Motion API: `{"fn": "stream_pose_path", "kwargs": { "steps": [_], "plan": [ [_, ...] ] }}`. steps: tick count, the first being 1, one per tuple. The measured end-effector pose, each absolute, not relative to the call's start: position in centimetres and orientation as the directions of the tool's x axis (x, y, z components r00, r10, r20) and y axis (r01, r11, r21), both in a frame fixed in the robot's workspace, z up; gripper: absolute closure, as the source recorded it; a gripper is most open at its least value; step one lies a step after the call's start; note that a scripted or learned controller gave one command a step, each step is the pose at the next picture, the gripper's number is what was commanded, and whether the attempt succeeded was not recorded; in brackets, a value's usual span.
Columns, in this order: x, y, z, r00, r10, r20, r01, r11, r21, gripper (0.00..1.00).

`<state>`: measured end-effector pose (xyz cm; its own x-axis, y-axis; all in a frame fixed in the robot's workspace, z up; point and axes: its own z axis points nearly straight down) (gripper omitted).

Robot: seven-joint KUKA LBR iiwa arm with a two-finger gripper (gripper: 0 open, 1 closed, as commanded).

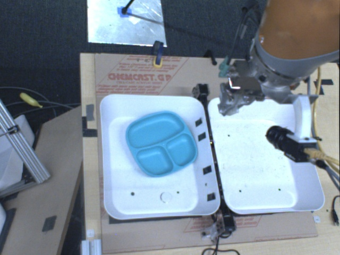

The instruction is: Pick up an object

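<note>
End effector (231,103) grip state unclear, over right bin (297,195), blue plate (162,143) left

The grey arm (297,31) reaches in from the right, wrist angled down.

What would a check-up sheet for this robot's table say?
Surface: cardboard-covered bench bearing two white bins, left bin and right bin.
Job's things: blue divided plate lying flat in the left bin.
Clutter: nothing seen in the bins.
Grippers: pincer above the right bin's back left corner, nothing seen between its fingers.
Cables: loose wires at the front edge.
Surroundings: shiny sheet behind the bench.
</note>
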<state>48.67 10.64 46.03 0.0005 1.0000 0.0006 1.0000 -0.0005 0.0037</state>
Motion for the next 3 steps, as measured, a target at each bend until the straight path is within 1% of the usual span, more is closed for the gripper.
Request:
{"fn": "stream_pose_path", "kwargs": {
  "steps": [1,2,3],
  "plan": [
    [48.9,10.2,45.8,0.000,1.000,0.001,1.000,0.000,0.003,1.00],
    [48.7,10.7,43.8,-0.003,1.000,0.001,1.000,0.003,0.003,1.00],
    [50.2,17.8,46.3,-0.008,1.000,0.003,1.000,0.008,0.006,1.00]
  ]
}}
